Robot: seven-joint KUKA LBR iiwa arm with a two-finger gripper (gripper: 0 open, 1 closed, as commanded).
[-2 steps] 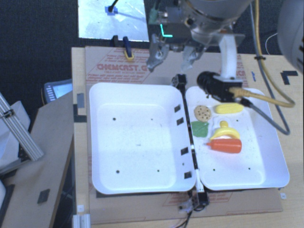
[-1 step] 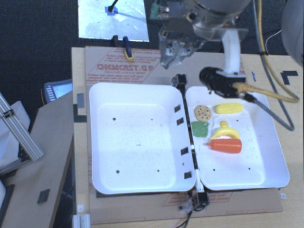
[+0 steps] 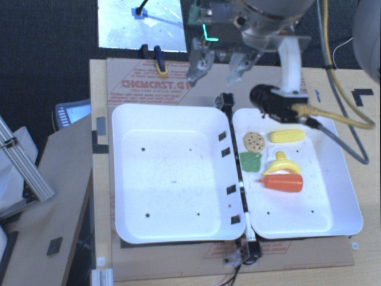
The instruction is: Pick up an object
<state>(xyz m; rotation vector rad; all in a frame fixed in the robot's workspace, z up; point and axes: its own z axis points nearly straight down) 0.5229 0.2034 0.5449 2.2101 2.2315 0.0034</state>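
Altogether two white bins sit side by side on the worktop (image 3: 101, 100): the left bin (image 3: 172, 219) and the right bin (image 3: 333, 213), which holds five things clustered in its far half, namely one cookie (image 3: 254, 141), one corn cob (image 3: 287, 136), one green leaf (image 3: 250, 161), one banana (image 3: 281, 166) and one carrot (image 3: 283, 183). Above the far edge of the bins the tool (image 3: 218, 75) hangs with its two fingers spread apart and nothing between them. All five things lie nearer the camera than the tool and a little to its right, well apart from it, the cookie being closest.
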